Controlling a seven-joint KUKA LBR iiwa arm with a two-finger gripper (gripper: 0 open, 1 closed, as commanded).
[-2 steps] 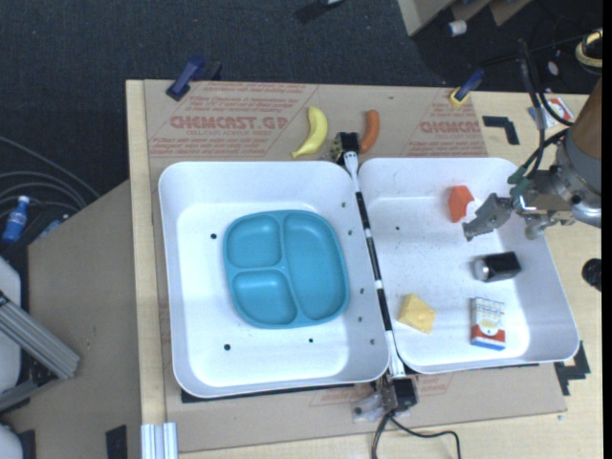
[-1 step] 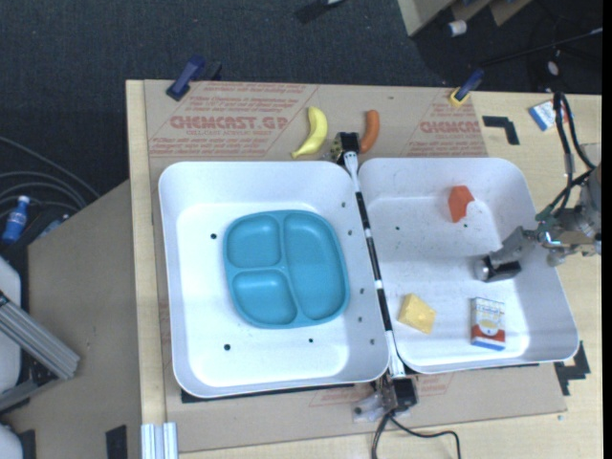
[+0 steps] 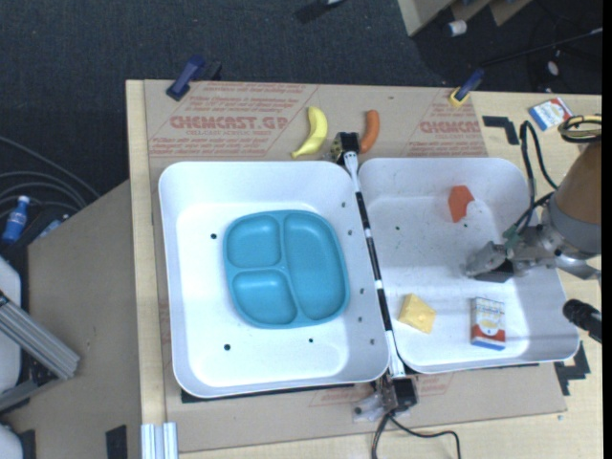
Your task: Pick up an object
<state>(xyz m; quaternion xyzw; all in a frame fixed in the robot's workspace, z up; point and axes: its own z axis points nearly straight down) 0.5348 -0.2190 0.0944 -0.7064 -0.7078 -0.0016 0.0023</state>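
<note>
Pick not yet made: pincer [image 3: 483, 262] low in the right bin [image 3: 421, 185], nothing visibly held, among the orange block [image 3: 461, 202], yellow wedge [image 3: 416, 313] and small carton [image 3: 489, 322], all resting loose.

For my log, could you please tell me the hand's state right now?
Hand: cannot be told; it sits low in the right bin.

Right bin [image 3: 421, 175]: gripper [image 3: 488, 261] low at centre. Orange block [image 3: 460, 202] at 11 o'clock, box [image 3: 489, 323] at 6, cheese [image 3: 416, 313] at 8; floor toward 9 open.
</note>
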